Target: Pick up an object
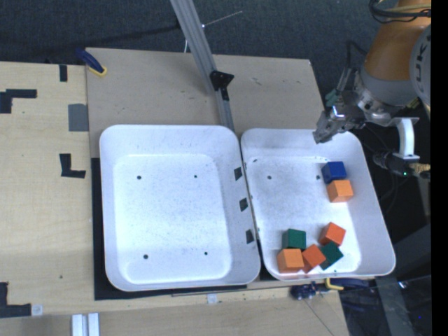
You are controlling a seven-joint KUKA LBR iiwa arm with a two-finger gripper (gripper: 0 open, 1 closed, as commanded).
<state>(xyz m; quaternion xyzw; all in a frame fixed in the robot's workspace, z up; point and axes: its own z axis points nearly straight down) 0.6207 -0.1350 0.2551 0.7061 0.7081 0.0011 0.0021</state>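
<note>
Hovering at the one o'clock corner of the right bin [371, 208], the gripper [326, 133] carries nothing visible, so the pick looks not yet begun; whether its claw is wide or narrow cannot be told. Blocks wait inside: a blue block [334, 170] touching an orange block [340, 190] at three o'clock, and small orange and green cubes clustered at five o'clock.

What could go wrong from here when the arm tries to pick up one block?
The blue block touches the orange block near the right bin's wall, so the pincer may push both or hit the wall. The lower cluster of green and orange blocks is tightly packed; a grasp there may slip or catch two.
</note>
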